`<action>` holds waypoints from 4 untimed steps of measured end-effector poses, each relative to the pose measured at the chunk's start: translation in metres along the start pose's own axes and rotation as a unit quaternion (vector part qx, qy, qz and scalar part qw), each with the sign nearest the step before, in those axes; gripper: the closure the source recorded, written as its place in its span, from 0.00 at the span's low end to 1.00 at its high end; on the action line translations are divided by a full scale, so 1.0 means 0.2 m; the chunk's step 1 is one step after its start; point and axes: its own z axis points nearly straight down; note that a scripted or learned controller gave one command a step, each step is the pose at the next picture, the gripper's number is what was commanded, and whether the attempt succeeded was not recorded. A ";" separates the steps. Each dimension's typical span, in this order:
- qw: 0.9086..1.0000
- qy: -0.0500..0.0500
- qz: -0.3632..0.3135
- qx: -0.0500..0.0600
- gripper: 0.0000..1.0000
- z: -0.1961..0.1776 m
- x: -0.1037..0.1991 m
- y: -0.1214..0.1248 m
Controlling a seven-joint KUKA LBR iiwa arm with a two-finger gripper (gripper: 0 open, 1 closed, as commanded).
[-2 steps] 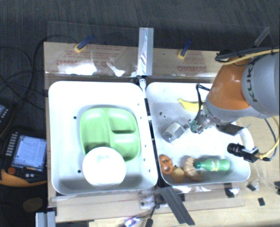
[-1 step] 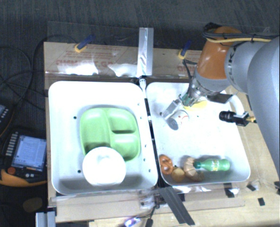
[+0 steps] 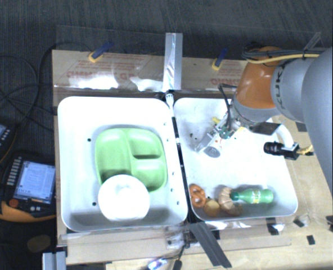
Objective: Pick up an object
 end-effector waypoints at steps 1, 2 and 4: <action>0.984 0.000 0.180 -0.001 0.00 -0.01 0.16 -0.17; 0.984 0.000 0.180 -0.002 1.00 -0.05 0.16 -0.17; 0.975 -0.001 0.223 -0.001 0.00 -0.01 0.25 -0.44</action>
